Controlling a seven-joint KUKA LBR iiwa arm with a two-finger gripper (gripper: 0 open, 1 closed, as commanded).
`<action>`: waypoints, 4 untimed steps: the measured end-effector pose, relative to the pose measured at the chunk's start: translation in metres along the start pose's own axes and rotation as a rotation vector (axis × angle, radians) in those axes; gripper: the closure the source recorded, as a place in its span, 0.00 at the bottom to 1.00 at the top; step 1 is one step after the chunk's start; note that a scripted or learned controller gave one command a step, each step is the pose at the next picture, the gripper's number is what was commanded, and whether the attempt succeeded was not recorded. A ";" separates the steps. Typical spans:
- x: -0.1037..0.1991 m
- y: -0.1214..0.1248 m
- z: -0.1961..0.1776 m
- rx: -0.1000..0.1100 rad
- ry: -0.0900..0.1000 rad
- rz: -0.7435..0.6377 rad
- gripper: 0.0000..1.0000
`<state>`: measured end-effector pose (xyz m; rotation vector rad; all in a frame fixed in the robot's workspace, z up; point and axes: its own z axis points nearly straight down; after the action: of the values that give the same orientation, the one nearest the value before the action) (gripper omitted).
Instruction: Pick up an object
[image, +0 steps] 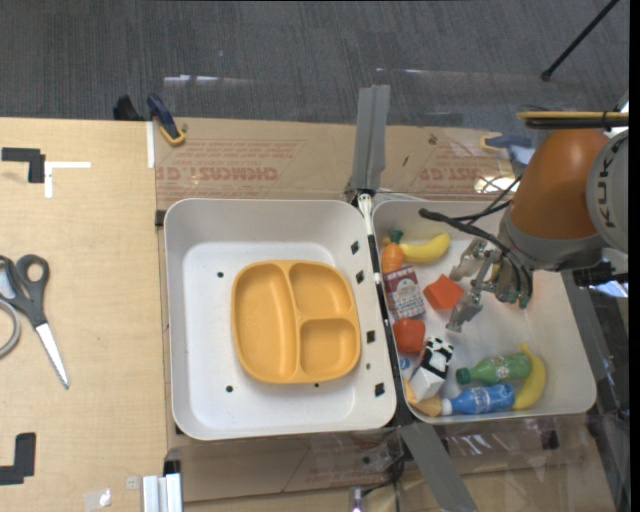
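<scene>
My gripper (470, 296) hangs over the middle of the right bin (560, 330), its fingers spread with nothing between them. Just left of the fingertips lies an orange block (443, 293). A banana (425, 247) and a carrot-like orange piece (393, 253) lie at the bin's far left. A small red-and-white carton (403, 294) and a red tomato-like piece (408, 335) sit along the left wall. Nearer the front are a black-and-white toy (432, 360), a green bottle (495, 369), a blue bottle (480, 401) and a second banana (534, 380).
The left bin (190, 330) holds a yellow divided plate (296, 321). Scissors (38, 312) lie on the wooden bench at far left. A grey divider post (370, 140) stands behind the seam between the bins.
</scene>
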<state>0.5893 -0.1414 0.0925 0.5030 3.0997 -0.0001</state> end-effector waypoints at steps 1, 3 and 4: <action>-0.041 0.034 -0.001 0.000 -0.005 0.121 0.00; -0.006 -0.061 -0.001 0.000 -0.002 0.267 0.00; 0.053 -0.089 0.000 0.000 -0.002 0.322 0.00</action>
<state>0.5104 -0.2093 0.0928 0.9929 2.9768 0.0004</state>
